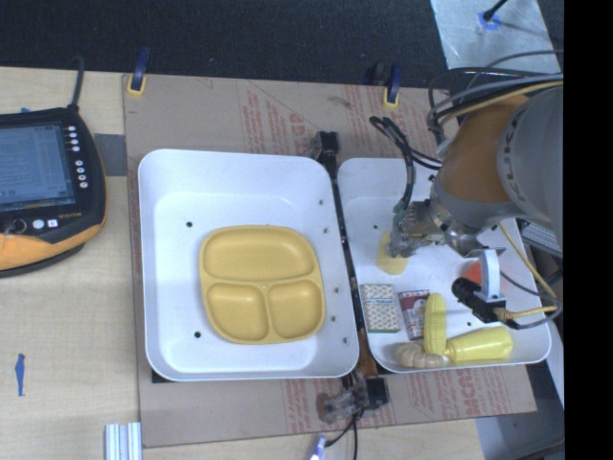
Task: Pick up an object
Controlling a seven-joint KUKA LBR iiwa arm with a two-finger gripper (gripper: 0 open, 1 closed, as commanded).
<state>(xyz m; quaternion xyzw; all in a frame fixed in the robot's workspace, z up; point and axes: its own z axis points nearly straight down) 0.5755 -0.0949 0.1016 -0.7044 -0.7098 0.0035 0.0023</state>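
Where bins (153,257) meet, yellow tray (261,283) left.

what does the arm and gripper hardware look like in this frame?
The arm is bulky and rounded, grey, with a broad orange band above the wrist. Black cables loop beside it. The gripper is a small dark metallic assembly.

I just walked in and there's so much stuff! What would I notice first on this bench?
Probably the big yellow divided plate, lying alone in the middle of the left bin. Next, the grey and orange robot arm reaching in from the right, its pincer down in the right bin by a small pale yellow thing. Small things crowd that bin's near edge, like a yellow bottle.
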